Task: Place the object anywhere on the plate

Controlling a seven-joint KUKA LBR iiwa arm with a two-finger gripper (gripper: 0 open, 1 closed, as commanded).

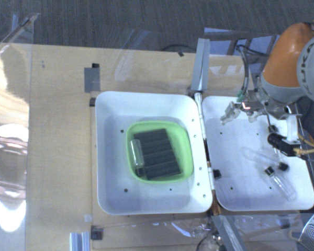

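On my screen I see the wooden surface (57, 156) with two shallow white bins side by side. In the left bin (107, 192) there is a green plate (186, 153), square with round corners, and on it lies a dark ribbed block (158, 153) that covers most of the plate's middle. A small clear piece (136, 150) lies along the left edge of this block, also on the plate. The right bin (235, 187) holds two clear tubes: one (280, 183) with a dark cap lies near the right near corner, and another one (256, 155), very faint, lies just to the left and a bit farther from it. The arm (293, 56), grey with its orange band, comes in from the right and stays over the far right part of the right bin. Its hand (244, 107) hangs above the far side of that bin, well apart from the plate. I cannot tell whether the hand is apart or together, and I see nothing between its tips.
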